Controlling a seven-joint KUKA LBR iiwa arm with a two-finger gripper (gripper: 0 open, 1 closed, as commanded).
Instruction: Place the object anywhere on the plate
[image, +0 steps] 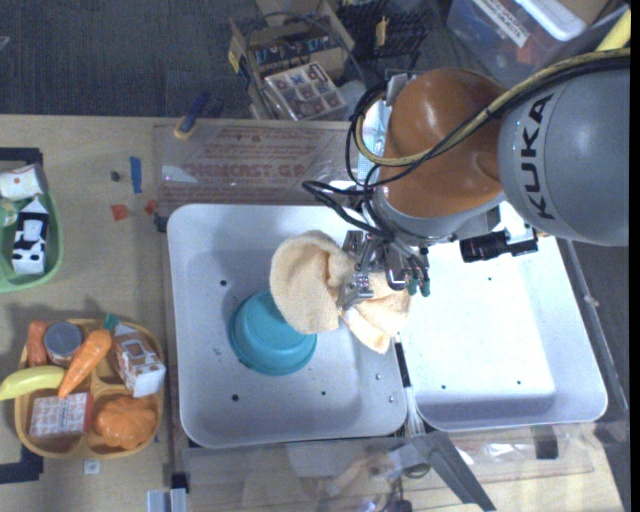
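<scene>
I read the gripper (375, 285) as pinched on the pale yellow crumpled cloth (310, 285), which drapes over the round blue plastic plate (268, 340) at its 1 o'clock edge, so release should land it.

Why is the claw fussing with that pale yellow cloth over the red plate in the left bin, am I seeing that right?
Nearly right, but the plate is blue, not red. The camera view shows the pale yellow cloth draped partly over the plate's edge in the left bin, with the claw down at the cloth.
</scene>
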